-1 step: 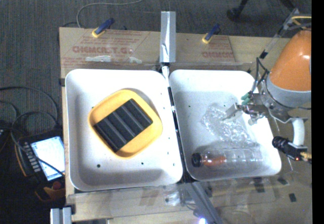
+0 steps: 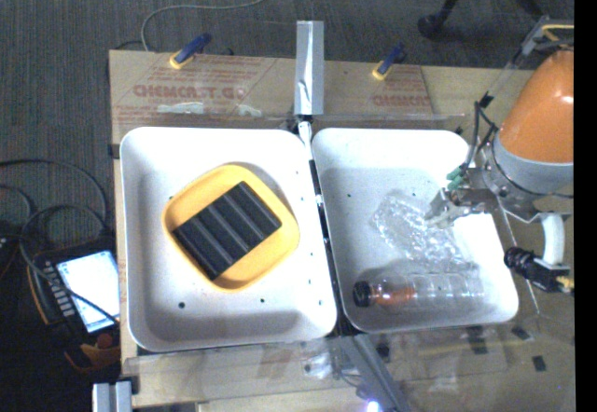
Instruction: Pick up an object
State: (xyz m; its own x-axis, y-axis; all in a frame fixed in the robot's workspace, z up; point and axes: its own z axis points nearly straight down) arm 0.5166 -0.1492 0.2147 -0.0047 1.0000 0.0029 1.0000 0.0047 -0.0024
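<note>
- Lying along the right bin's [image 2: 410,142] near edge is a clear bottle [image 2: 424,290], on its side, brown cap end toward the middle divider.
- Just behind it rests a crumpled clear wrapper [image 2: 415,226], touching or nearly touching the bottle.
- Over in the left bin [image 2: 149,158] sits a yellow tray [image 2: 233,226] with a dark ribbed top, well apart from the arm.
- Reaching in from the right, the end effector [image 2: 448,205] hangs low over the wrapper's right edge. Whether it has hold of anything, or how wide it stands, I cannot tell.
- Risk, as I judge it: clear film is thin and slippery, so a pinch could catch only a fold and slide off when lifted.
- Another risk: the wrapper could drag the bottle, rolling it along the wall.
- Closeness to the bin's right wall may also crowd the approach.
</note>
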